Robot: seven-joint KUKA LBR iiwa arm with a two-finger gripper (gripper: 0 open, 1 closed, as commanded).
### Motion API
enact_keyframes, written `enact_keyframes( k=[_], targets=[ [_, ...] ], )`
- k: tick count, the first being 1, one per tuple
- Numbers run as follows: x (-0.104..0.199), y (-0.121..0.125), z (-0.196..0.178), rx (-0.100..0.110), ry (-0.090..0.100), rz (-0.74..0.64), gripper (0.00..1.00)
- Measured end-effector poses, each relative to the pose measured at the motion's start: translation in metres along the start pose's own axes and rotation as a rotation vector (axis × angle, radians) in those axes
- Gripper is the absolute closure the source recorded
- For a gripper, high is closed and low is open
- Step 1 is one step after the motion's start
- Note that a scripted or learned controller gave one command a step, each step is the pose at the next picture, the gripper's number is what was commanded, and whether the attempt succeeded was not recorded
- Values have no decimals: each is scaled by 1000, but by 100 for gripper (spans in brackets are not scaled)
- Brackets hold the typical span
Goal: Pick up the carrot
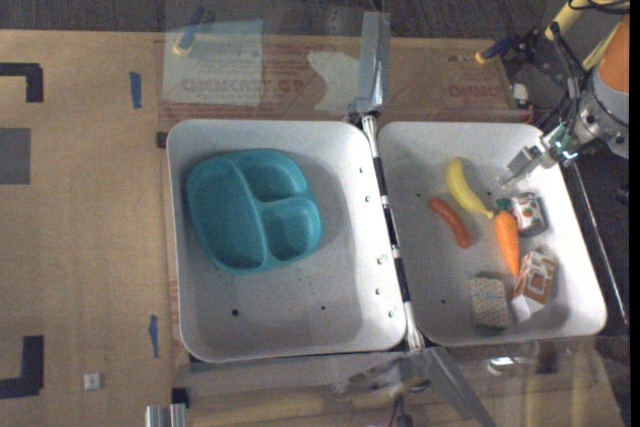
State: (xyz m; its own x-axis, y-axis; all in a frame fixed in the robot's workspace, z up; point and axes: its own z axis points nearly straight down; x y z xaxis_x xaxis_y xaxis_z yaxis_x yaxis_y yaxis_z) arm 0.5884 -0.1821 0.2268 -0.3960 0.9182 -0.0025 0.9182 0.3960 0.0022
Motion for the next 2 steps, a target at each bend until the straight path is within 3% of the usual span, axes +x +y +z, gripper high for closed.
enact_keyframes(
  k=[1, 2],
  targets=[
    [-24, -27, 100, -13, -12, 5, 0],
    [-32, -23, 140, -5, 1, -50, 0]
  ],
)
